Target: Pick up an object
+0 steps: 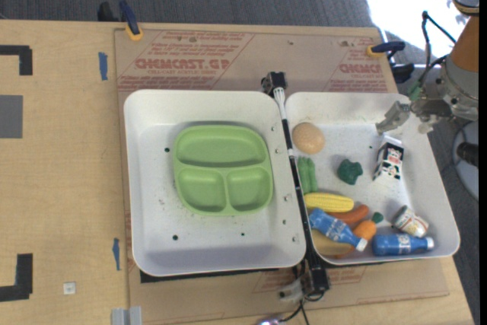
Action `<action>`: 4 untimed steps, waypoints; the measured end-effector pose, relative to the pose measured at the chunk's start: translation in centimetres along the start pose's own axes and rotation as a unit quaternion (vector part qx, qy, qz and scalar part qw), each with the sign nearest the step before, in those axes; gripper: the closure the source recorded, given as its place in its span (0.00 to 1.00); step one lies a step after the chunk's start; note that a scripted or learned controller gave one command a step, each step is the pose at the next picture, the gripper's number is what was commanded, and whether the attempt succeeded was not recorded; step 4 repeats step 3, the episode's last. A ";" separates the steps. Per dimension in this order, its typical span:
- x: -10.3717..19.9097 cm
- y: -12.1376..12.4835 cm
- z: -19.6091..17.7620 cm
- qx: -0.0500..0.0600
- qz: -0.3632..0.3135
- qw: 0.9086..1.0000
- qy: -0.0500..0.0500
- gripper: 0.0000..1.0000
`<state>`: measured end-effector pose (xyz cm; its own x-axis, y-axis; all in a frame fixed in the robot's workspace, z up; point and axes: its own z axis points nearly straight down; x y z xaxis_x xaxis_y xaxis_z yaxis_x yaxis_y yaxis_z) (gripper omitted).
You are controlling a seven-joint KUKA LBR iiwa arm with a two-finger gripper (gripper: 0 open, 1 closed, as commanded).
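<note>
The small white carton with black markings is lying in the right bin, towards its far right side, and the tool is hovering just above and beyond it, so that is looking like the likeliest pick. It is reading as a light toy carton, stiff enough to take a squeeze, with flat faces that should give a fair hold across its narrow width, though a glossy skin could be letting it slide. Whether the tool is open or closed I cannot tell; nothing is showing between its tips, so it is carrying nothing that I can see. Moving outward, a dark green lump is sitting just left of the carton, a tan egg-like ball is resting far left, and the near edge is crowding up: a corn cob, a carrot, two blue bottles and a small jar-like piece, packed close or touching. The carton is standing clear of that pile, leaving room to come down on it. The left bin is holding a green divided plate. Both bins are sitting on a cardboard sheet on the wooden counter, the bin floors looking smooth and slippery.
</note>
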<state>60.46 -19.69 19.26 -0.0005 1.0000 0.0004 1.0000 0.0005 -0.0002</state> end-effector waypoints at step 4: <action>6.3 -7.3 1.0 0.001 -0.023 1.000 0.001 1.00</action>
